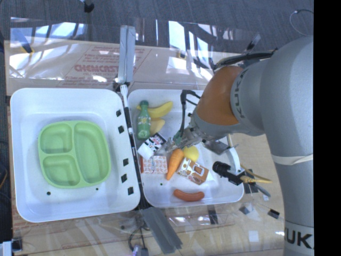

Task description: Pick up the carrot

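Carrot, the long orange one, lies in the right white plastic bin, tilted, fat end up, thin tip pointing down-left. The robot's grey metal gripper hangs just above its fat end; I cannot tell how it is set.

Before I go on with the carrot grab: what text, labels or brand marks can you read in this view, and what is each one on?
"UK": large dark letters, cut off by the frame, on the arm's grey base.
"CHEMCAST" (probably; faint, red): on the protective film of the clear panel behind the bins.
Print on the small packets beside the carrot, and on the green bottle: too small to read.
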Action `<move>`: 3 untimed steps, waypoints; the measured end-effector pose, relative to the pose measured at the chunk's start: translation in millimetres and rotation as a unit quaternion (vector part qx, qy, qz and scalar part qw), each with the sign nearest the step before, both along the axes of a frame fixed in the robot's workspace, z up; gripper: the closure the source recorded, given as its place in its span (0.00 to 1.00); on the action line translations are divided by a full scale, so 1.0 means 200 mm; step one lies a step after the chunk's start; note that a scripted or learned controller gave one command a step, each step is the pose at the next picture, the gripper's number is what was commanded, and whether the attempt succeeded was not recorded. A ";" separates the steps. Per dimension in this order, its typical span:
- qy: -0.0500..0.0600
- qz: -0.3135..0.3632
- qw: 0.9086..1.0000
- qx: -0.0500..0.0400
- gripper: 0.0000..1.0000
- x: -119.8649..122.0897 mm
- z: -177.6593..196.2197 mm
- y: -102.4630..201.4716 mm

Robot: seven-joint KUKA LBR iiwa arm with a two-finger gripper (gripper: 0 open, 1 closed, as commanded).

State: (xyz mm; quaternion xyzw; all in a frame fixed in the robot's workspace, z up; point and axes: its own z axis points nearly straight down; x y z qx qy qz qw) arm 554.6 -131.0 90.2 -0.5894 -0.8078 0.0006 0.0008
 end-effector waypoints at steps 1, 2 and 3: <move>-0.001 0.002 1.000 -0.001 1.00 0.00 0.05 0.00; -0.001 -0.046 0.999 0.000 1.00 -0.06 0.59 0.36; -0.001 -0.046 0.999 0.000 0.00 -0.06 0.59 0.36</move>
